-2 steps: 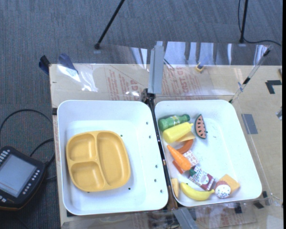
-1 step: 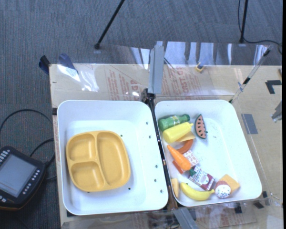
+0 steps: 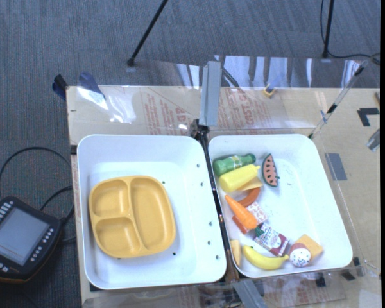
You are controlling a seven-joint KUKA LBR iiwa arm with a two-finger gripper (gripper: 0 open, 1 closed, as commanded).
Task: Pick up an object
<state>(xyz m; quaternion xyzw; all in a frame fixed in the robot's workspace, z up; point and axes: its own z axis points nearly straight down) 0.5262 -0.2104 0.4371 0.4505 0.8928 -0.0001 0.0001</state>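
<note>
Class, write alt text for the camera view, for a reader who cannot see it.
Two shallow white bins sit side by side on a bench, seen from above. The left bin holds a yellow divided tray; the right bin holds toy food along its left side and near edge, including a green bottle, a watermelon slice, a carrot and a banana.

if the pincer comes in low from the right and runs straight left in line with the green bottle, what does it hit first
Probably the watermelon slice, just right of the green bottle, once over the right bin rim; height is hard to judge from above.
</note>
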